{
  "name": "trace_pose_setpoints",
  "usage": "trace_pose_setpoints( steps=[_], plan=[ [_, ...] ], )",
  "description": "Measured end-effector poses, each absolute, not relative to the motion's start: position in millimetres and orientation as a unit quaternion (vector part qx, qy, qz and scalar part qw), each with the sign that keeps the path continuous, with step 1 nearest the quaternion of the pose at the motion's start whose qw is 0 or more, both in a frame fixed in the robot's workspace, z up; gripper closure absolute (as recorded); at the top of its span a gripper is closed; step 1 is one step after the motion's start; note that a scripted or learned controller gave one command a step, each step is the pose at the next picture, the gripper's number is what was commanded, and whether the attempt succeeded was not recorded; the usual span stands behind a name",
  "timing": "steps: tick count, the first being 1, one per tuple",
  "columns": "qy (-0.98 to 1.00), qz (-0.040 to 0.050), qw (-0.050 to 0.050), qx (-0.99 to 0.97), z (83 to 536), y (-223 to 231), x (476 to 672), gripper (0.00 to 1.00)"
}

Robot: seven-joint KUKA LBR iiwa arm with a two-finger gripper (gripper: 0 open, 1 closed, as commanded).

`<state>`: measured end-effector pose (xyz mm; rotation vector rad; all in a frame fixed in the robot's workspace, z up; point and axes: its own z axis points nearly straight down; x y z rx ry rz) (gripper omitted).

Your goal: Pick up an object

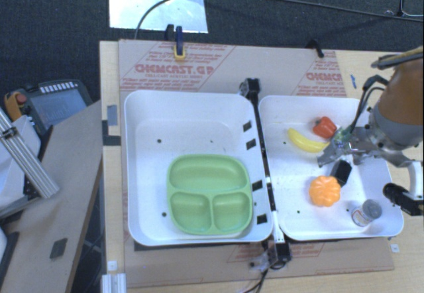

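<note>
Red lettering reading "CHEMCAST GP" is printed on the brown cardboard sheet laid under both bins. The gripper is seen over the right shallow white bin, just beside the right end of the yellow plastic banana, with the round orange pumpkin-shaped toy near it on the camera side. Whether the gripper is spread or pressed together cannot be told.

The arm reaches in from the right, its hand held low.
</note>
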<state>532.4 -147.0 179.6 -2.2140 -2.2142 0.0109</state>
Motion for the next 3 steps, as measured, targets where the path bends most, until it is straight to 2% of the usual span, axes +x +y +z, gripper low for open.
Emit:
trace_pose_setpoints(
  steps=[1, 2, 3],
  plan=[
    [-0.708, -0.0004, 0.0, -0.706, 186, -147, 535.7, 0.0],
    [-0.708, 0.0003, 0.001, -0.707, 140, -153, 541.9, 0.0],
    [-0.706, -0.0009, -0.008, -0.708, 96, -157, 545.7, 0.0]
  ],
)
